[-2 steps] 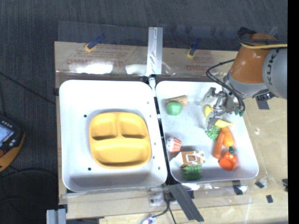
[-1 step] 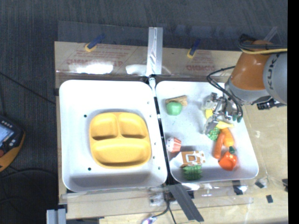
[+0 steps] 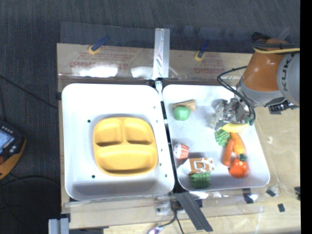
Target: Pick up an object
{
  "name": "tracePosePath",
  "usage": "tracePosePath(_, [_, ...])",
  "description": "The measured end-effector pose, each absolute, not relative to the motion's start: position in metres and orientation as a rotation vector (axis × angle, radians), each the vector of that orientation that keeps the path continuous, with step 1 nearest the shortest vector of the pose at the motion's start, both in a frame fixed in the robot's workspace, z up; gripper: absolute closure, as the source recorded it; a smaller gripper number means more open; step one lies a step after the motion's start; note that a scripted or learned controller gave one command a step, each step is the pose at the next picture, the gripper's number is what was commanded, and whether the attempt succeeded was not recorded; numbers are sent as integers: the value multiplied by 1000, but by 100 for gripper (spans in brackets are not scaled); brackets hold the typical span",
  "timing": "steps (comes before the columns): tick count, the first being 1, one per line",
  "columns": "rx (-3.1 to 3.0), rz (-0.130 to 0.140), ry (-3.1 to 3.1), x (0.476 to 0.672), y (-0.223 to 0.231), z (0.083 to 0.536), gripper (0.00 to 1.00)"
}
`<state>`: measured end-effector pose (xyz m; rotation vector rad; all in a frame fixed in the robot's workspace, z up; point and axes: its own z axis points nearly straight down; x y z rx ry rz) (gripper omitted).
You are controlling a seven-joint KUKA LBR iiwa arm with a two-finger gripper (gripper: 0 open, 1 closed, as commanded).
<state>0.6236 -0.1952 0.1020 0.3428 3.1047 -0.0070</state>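
Right bin (image 3: 263, 177), upper right part: gripper (image 3: 229, 115) sits low over the floor, arm (image 3: 265, 74) coming in from 3 o'clock with the orange band just behind the wrist. Finger state: cannot tell, metal parts blur together and nothing is visibly pinched. Nearest item is the banana (image 3: 237, 127), just beside the gripper at about 5 o'clock, long axis running roughly 3 to 9. Broccoli (image 3: 222, 137) touches it underneath, carrot (image 3: 228, 151) lies beyond at 6, long axis near 12 to 6, tomato (image 3: 238, 168) at its lower end. Green ball (image 3: 182, 112) is well apart at 9 o'clock. Cupcake (image 3: 180, 150) and box (image 3: 201, 165) sit toward 7. Left bin (image 3: 78, 179) holds a yellow tray (image 3: 126, 146). Judgement: the banana cluster is the likely target; a short move toward 5 is needed, and crowding risks a bad grip.
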Motion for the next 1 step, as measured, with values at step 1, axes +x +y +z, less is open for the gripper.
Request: tracePosePath(1, [343,-7,3105,624,-195,102,0])
